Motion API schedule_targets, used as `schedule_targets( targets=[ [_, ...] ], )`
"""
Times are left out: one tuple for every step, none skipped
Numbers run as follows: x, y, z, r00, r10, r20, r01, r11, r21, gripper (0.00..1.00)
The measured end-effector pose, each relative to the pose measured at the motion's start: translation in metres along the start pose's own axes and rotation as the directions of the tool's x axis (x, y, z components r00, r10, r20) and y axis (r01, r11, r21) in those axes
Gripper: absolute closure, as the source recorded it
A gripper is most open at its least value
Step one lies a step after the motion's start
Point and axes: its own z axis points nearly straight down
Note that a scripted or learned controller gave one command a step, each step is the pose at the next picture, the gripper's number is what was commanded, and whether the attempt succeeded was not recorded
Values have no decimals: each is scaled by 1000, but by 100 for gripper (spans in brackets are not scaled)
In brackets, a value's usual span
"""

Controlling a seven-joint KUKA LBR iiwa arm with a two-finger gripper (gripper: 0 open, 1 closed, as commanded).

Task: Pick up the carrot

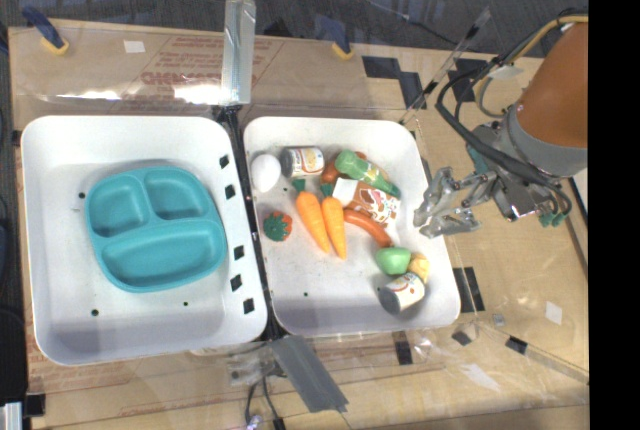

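Beside the right bin [430, 158], off its right rim, gripper [440, 210] hangs with fingers spread, holding nothing. Two carrots [322, 221] lie touching mid-bin, left of the gripper, strawberry [277, 226] just left of them, sauce bottle [368, 188] and sausage [368, 226] at their right. Risk: crowding; fingers may strike neighbours or nip both carrots and slip.

Red printing on the cardboard sheet [190, 68] behind the bins, too blurred to read; labels on the small cans [304, 161] likewise illegible.
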Motion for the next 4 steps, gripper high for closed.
schedule_targets(
  targets=[
    [-1,-1,-109,998,-56,10,56,998,10,100],
    [-7,-1,10,915,-403,1,403,915,0,100],
    [4,0,-134,946,-324,8,324,946,14,100],
    [0,2,-18,717,-697,0,697,717,-2,100]
  ],
)
